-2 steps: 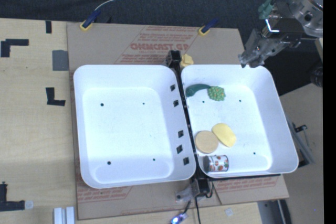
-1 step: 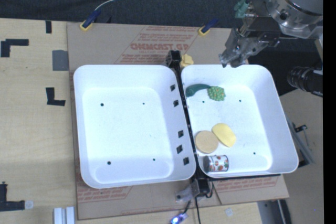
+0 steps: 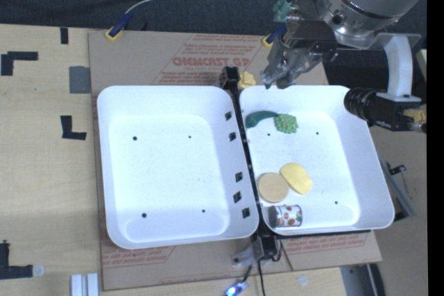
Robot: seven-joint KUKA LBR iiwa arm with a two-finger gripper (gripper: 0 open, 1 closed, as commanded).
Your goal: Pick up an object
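The right bin (image 3: 361, 170) holds several small objects. A dark green curved piece (image 3: 259, 118) lies near the divider, touching a light green knobbly ball (image 3: 285, 123). Lower down rest a yellow lemon-like piece (image 3: 297, 178) and a tan round disc (image 3: 272, 187) side by side. A small can (image 3: 286, 216) lies on its side at the bin's front rim. My gripper (image 3: 279, 78) hangs above the right bin's back left corner, higher than the objects, with nothing seen between its fingers.
The left bin (image 3: 111, 149) sits beside the right one, joined by a black clipped divider (image 3: 239, 149). Both stand on a cardboard sheet (image 3: 201, 59). A black cylinder (image 3: 378, 109) juts in at the right. A cable (image 3: 149, 3) runs behind.
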